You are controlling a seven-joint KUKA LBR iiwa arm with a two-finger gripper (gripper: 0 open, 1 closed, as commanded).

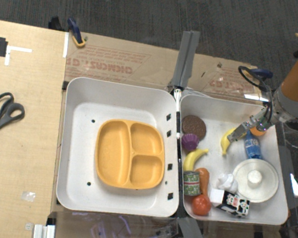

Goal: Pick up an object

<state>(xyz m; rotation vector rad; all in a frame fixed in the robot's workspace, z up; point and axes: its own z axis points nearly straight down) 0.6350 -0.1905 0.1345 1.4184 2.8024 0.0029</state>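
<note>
We're hovering the hand (245, 130) low in the right bin (220, 107), beside a banana (227, 139) and blue bottle (253, 148), probably lining up; can't tell its state.

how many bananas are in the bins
2, both in the right bin. One banana lies by the left wall, below the purple item. The other banana is near the gripper. More may be hidden.
</note>
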